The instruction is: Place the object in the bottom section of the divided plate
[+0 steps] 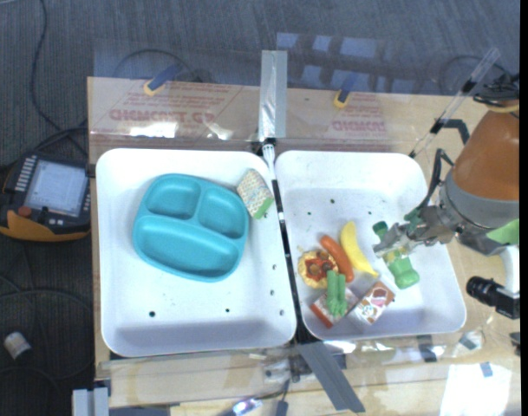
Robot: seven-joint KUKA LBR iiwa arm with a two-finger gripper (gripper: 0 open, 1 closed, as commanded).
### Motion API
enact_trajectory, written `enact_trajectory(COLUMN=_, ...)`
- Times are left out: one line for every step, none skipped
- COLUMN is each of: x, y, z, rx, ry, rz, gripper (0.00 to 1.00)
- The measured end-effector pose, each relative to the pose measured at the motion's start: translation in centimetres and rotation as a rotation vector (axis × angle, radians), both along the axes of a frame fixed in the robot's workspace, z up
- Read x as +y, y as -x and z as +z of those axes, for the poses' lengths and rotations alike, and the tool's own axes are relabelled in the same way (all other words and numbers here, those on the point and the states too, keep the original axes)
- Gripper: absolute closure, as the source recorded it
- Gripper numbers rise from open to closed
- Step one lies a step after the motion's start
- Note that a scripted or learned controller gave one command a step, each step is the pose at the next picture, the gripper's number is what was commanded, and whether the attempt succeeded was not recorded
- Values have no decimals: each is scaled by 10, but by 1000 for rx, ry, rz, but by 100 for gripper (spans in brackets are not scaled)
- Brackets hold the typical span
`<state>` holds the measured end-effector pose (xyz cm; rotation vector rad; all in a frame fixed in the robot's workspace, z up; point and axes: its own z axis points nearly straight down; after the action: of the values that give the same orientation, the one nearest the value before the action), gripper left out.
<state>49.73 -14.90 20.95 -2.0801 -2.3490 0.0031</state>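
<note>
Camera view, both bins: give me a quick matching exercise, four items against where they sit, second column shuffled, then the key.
Items:
1. divided plate
2. banana
3. patterned packet
4. gripper

Places:
A. left bin, against its right wall, next to the plate
B. middle of the left bin
C. over the right bin, right of the banana
D. right bin, beside the orange carrot

Pairs: 1-B, 2-D, 3-A, 4-C
</note>
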Motion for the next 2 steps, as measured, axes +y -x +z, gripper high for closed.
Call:
enact_trajectory(x=64, y=-25, z=-4, rx=-1, ry=-1, rz=259, gripper=100)
enact_trajectory(x=135, y=-50, z=-5, rx=0, ry=1, rz=139, gripper=100)
